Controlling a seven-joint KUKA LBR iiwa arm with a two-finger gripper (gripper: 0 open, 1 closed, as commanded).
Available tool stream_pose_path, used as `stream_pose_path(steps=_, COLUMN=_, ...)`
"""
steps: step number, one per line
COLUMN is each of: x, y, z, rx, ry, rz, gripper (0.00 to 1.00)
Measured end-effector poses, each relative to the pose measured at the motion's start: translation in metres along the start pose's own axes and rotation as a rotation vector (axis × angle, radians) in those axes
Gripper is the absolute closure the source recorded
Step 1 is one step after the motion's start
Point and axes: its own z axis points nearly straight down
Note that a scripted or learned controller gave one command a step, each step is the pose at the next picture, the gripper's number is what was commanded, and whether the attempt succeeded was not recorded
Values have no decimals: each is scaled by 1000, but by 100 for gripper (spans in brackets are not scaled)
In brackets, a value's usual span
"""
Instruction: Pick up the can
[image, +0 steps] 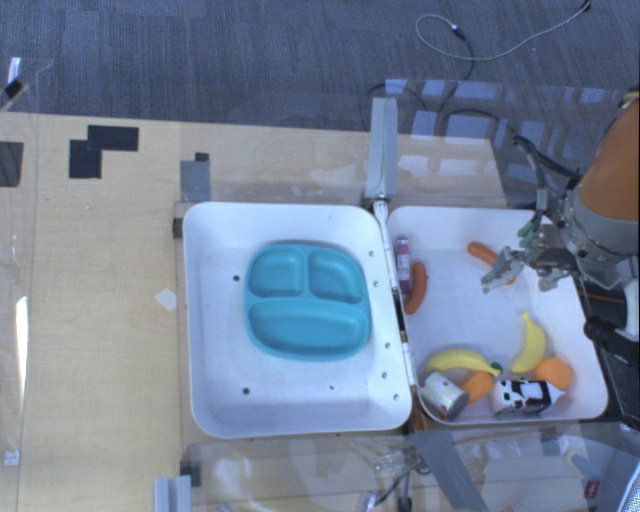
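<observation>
The desk (100, 330) carried two white bins side by side: the left bin (215, 400) held a blue divided plate (305, 315), and the right bin (450, 300) served as landmark for everything else. Above that bin's far right part hung the gripper (528, 268), its fingers spread apart with nothing between them. In the bin's near left corner lay the can (443, 394) on its side, touching a banana (462, 360) and an orange carrot (478, 385), with a black-and-white cow toy (522, 397) just right of them and a sausage (415, 286) near the left wall.
</observation>
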Motion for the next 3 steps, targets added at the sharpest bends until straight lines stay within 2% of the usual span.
stream_pose_path(steps=1, x=28, y=-8, z=-156, rx=-7, ry=-2, rz=-219, gripper=0)
stream_pose_path(steps=2, x=28, y=-6, z=-168, rx=-15, ry=-4, rz=-224, gripper=100)
stream_pose_path(steps=3, x=78, y=17, z=11, rx=0, ry=0, rz=-83, gripper=100)
